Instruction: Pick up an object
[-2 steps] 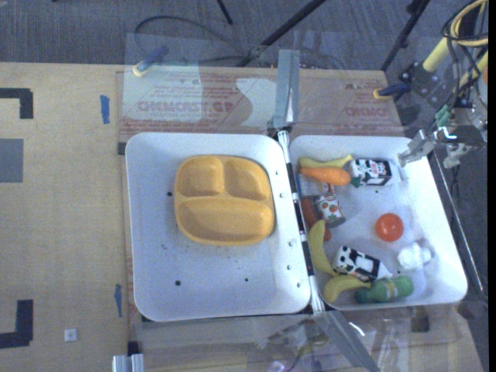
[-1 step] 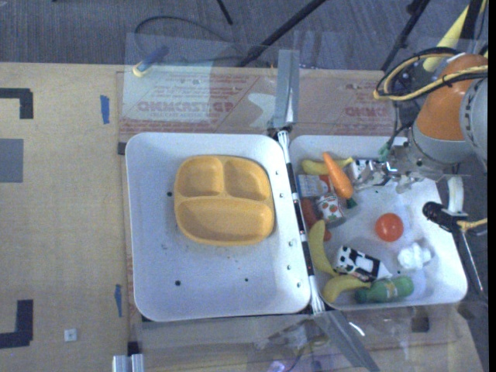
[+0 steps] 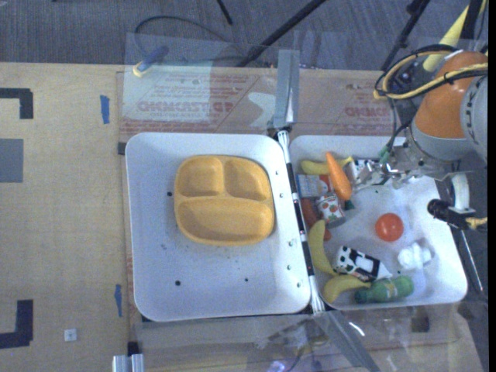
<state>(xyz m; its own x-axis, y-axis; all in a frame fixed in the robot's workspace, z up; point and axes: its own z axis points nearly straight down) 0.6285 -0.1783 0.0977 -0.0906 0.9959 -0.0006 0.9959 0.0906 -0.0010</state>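
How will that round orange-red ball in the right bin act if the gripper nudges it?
The ball looks round and smooth, so it would likely roll. It sits on bare bin floor with open space around it, so it may travel before stopping. Its curved sides may slip between fingers.

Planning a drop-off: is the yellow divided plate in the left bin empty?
Empty: the yellow divided plate lies flat in the left bin, all three compartments showing bare yellow.

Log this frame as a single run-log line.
arm: over right bin upper edge | gripper: beside carrot, nothing visibly held | left bin: yellow divided plate | status: no pick yet
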